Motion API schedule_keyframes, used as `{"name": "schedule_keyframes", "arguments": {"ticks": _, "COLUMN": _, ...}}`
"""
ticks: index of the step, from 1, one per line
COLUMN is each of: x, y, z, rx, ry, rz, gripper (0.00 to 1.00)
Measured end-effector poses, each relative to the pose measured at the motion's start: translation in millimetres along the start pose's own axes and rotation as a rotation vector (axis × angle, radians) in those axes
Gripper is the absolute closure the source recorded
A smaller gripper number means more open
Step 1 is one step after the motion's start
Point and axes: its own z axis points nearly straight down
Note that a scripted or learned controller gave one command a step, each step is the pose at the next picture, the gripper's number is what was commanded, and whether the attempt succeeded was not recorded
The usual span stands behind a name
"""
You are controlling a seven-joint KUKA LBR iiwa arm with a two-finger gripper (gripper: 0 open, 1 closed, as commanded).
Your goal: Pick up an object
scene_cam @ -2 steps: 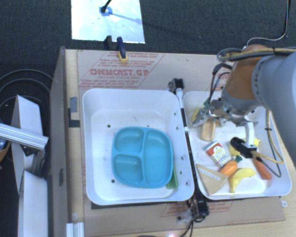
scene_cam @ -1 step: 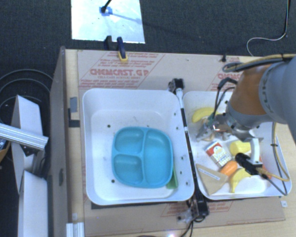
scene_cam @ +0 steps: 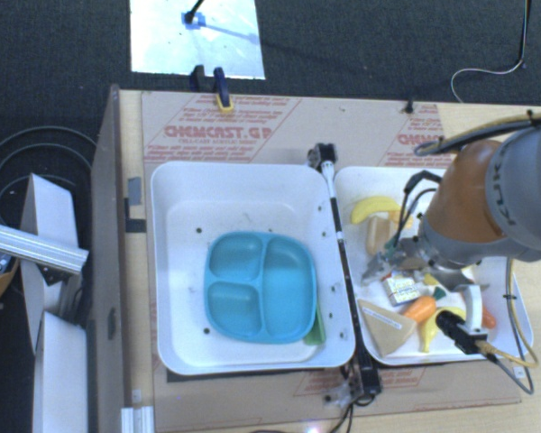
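Grey arm: reaches in from the right, orange band above the wrist
Gripper (scene_cam: 385, 264): low in the right bin (scene_cam: 361, 332) among the clutter; whether it is wide or narrow, I cannot tell
Beside it: yellow banana (scene_cam: 376, 208), carrot (scene_cam: 418, 308), tan wedge (scene_cam: 385, 324)
Left bin (scene_cam: 176, 197): blue divided plate (scene_cam: 259, 286)

banana (scene_cam: 375, 209): yellow, curved, lying flat at the far end of the right bin (scene_cam: 361, 327)
carrot (scene_cam: 418, 309): orange, lying near the front
wedge (scene_cam: 385, 323): pale tan, flat by the front wall
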Motion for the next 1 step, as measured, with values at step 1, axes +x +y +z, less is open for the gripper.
{"name": "schedule_keyframes", "arguments": {"ticks": 1, "x": -7.6, "y": 60.7, "z": -1.9, "rx": -0.011, "ry": -0.002, "rz": -0.005, "gripper": 0.0}}
